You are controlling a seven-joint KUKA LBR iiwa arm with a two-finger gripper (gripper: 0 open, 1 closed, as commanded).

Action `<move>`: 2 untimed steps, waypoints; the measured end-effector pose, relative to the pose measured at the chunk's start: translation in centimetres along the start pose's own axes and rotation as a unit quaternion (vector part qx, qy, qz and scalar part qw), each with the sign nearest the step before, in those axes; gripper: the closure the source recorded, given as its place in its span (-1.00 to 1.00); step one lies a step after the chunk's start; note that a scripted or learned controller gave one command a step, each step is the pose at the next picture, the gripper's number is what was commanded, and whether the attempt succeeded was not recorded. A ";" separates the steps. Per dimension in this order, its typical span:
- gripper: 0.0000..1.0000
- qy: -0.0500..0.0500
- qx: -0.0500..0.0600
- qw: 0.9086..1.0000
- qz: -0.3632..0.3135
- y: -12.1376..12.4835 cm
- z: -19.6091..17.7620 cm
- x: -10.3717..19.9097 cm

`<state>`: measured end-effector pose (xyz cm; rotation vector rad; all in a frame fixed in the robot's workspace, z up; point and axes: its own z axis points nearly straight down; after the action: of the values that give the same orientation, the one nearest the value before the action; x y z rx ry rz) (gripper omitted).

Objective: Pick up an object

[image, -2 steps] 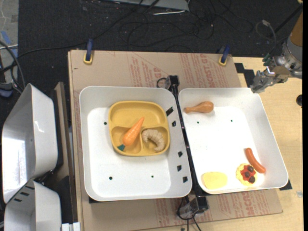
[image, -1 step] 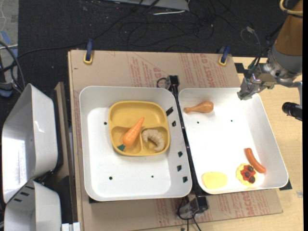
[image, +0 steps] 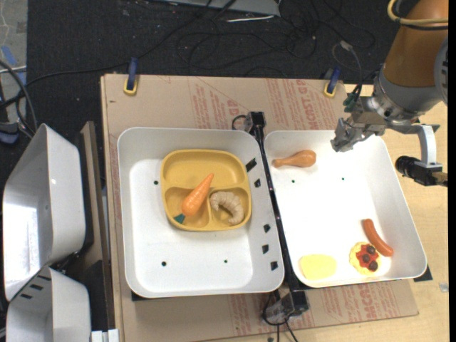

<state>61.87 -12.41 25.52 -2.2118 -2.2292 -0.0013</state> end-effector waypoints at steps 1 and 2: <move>1.00 0.000 0.001 1.000 0.001 -1.1 -0.2 4.4; 1.00 0.000 0.001 1.000 0.000 -2.9 -0.7 10.0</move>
<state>58.86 -2.46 26.24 -2.2100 -2.2290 0.0000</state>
